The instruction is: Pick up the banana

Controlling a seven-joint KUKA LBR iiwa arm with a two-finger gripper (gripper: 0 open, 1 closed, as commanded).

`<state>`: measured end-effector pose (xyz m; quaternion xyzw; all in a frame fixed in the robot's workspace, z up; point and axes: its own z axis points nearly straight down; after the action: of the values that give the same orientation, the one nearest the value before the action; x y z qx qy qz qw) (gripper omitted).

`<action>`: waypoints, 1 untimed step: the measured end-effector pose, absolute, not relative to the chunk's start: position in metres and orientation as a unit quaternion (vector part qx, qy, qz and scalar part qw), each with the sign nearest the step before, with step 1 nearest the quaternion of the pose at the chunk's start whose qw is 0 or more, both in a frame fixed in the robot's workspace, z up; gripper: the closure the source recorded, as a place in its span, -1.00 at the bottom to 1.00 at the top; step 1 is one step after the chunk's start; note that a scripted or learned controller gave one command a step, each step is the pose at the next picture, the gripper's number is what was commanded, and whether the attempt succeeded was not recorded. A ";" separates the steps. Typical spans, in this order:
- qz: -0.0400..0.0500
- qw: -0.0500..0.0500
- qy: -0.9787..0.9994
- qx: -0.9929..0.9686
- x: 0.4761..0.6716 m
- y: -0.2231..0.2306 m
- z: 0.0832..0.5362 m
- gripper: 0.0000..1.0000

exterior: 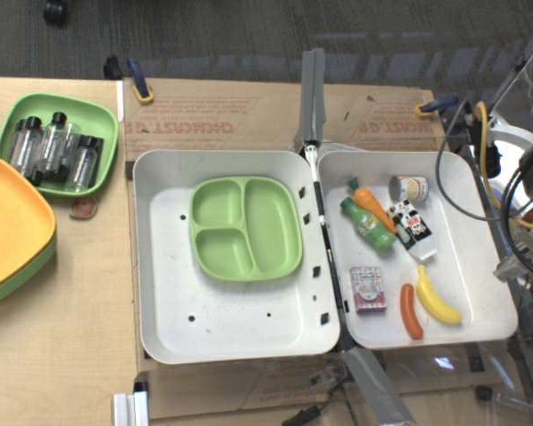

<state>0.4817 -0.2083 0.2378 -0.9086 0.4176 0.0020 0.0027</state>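
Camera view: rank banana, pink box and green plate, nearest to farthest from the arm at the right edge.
1. banana, right bin, front corner beside the arm.
2. pink box, right bin, left side.
3. green plate, left bin.

The banana [438, 301] is yellow, the sausage [410, 311] red-orange, the carrot [373, 206] orange, the bottle [368, 224] green, the divided plate [246, 229] light green, and both bins [160, 264] white.

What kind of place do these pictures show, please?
Probably a robotics lab or test workspace: two white bins holding toy food such as a banana sit on a cardboard-covered bench, with cables and grey carpet.
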 end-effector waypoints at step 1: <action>0.002 0.002 0.263 -0.965 0.497 -0.182 0.231 1.00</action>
<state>0.4967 -0.1821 0.2313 -0.9647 0.2632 0.0016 0.0022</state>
